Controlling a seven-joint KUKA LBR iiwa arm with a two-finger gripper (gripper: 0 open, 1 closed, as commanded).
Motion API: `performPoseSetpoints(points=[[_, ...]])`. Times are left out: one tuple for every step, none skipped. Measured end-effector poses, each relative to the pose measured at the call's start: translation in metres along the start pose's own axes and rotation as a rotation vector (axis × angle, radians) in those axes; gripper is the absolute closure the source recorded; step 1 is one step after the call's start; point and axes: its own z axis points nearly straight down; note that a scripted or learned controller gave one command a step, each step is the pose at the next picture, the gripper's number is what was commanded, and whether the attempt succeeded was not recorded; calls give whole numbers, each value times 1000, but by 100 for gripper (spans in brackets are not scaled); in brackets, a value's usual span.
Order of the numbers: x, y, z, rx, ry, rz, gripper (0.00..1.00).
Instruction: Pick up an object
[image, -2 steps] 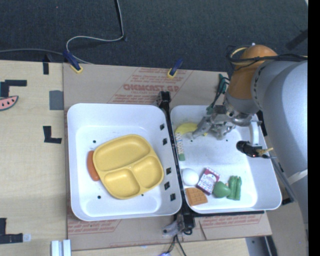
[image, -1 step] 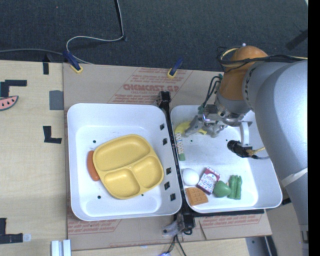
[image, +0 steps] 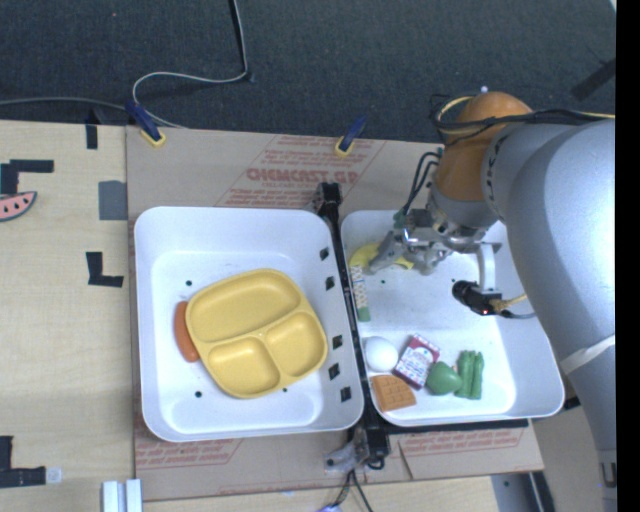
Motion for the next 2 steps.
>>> performPoseSetpoints(points=[[2, 0, -9, 0, 4, -1, 100], [47, 4, -103, -36, 14, -12, 100]])
